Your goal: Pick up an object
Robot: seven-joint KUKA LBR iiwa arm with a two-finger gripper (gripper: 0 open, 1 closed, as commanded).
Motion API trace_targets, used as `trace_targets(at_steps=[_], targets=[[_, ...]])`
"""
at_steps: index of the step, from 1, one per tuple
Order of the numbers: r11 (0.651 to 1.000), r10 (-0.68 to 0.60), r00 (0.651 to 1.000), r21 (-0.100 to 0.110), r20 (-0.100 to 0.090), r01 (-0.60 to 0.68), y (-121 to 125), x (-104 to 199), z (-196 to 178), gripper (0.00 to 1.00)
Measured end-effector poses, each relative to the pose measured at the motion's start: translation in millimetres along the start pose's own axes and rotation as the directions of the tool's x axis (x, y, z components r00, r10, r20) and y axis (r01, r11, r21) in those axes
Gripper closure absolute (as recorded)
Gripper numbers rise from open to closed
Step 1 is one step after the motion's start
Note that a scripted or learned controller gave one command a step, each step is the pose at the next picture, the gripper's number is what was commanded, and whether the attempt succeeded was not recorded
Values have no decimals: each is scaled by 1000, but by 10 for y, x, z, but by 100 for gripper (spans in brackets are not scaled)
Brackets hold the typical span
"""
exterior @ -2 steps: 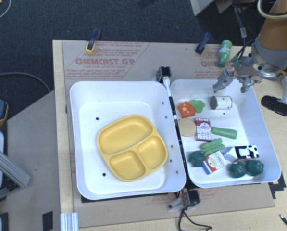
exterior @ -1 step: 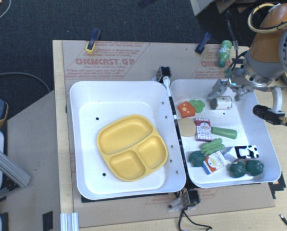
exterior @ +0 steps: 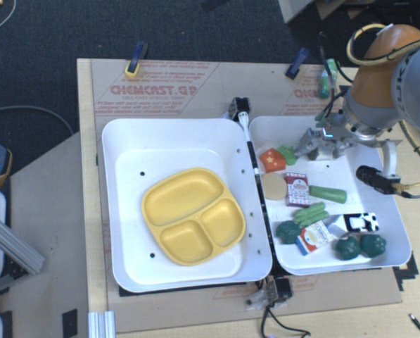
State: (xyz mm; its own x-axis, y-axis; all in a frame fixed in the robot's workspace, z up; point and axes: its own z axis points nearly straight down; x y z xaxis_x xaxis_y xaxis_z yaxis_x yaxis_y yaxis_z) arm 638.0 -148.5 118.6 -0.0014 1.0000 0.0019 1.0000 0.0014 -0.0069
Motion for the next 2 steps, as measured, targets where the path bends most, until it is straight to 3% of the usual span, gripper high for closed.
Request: trace_targets(at_steps=[1,2], targets=[[1000,1,1000,-4,0,-1,4,8,347,0],[1000,0,1000,-10,2,0,22,6,205,100]])
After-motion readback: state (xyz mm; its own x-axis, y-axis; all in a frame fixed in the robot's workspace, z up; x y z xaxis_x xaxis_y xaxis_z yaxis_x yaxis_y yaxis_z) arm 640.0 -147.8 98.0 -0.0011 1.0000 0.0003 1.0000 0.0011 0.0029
